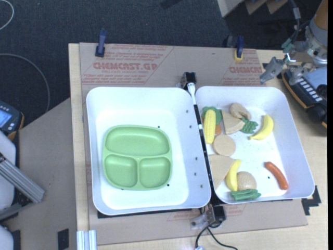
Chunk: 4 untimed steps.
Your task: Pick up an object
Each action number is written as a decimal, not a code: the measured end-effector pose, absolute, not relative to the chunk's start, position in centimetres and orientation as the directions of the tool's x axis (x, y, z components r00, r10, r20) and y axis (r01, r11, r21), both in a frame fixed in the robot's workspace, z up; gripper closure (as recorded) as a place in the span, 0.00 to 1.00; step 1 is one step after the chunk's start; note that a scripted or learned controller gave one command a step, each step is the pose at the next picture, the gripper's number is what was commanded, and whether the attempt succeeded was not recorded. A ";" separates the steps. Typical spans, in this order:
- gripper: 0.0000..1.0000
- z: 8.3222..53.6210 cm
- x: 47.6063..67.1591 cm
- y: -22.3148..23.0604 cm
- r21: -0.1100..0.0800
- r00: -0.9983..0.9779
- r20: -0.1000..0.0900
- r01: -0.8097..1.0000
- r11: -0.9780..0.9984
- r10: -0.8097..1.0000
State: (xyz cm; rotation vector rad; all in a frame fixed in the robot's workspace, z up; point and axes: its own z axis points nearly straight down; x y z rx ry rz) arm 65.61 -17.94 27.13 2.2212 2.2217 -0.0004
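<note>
The right white bin (291, 120) holds several toy foods. A yellow corn cob (209, 125) lies at its left wall, with tan bread slices (235, 117) and a green leaf (250, 125) beside it. A banana (264, 128) curves to their right. A round tan cracker (225, 146) lies mid-bin. Near the front are a second banana (233, 173), a bun (246, 181), a green pod (244, 194) and a red sausage (277, 175). My gripper (281, 73) hangs above the bench beyond the bin's far right corner, open, with nothing between its fingers.
The left white bin (99, 119) holds a green divided plate (138, 157). Blue clamps (100, 43) (239, 48) grip the board's far edge. A dark device with an orange rim (307, 90) sits right of the bins. Cables lie by the front edge.
</note>
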 end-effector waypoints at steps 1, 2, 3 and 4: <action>1.00 28.3 65.7 -17.9 0.003 -0.001 -0.002 1.000 0.001 1.000; 1.00 26.1 58.4 -20.9 -0.006 0.005 0.001 1.000 -0.005 1.000; 1.00 17.7 49.1 -21.3 -0.013 0.005 0.005 1.000 -0.005 1.000; 1.00 9.7 49.7 -22.4 -0.005 0.001 0.003 1.000 -0.001 1.000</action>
